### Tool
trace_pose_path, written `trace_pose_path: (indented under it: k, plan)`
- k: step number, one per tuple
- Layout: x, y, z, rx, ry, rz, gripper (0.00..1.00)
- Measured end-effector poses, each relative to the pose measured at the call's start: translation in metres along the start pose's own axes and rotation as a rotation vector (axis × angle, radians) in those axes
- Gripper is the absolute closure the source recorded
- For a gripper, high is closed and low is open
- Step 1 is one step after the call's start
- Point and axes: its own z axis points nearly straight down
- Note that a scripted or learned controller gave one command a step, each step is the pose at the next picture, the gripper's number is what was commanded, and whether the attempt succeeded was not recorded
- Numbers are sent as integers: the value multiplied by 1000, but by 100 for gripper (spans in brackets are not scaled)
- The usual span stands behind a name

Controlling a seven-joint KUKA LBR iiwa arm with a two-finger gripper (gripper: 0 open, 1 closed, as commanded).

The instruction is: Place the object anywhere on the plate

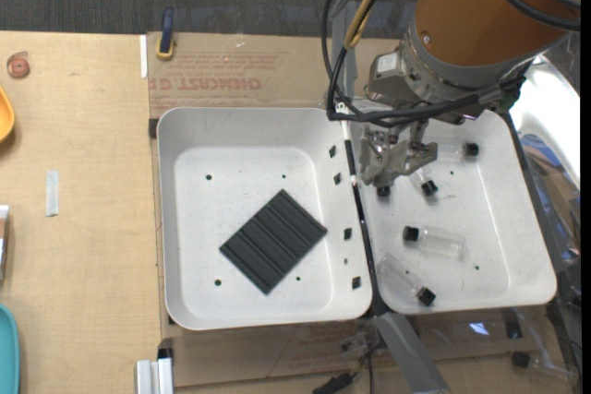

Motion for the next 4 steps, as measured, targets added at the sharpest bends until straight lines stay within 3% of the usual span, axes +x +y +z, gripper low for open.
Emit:
trace_pose_path:
  k: [1,2,3,4]
  plan:
    - [-18,-53,110,-4,1,-324,100]
    - [-1,-31,20,-3,-1,-636,100]
    - [-5,-97,-25,-3,-3,-979,100]
    - [-57,-140,-5,-4,-4,-1327,100]
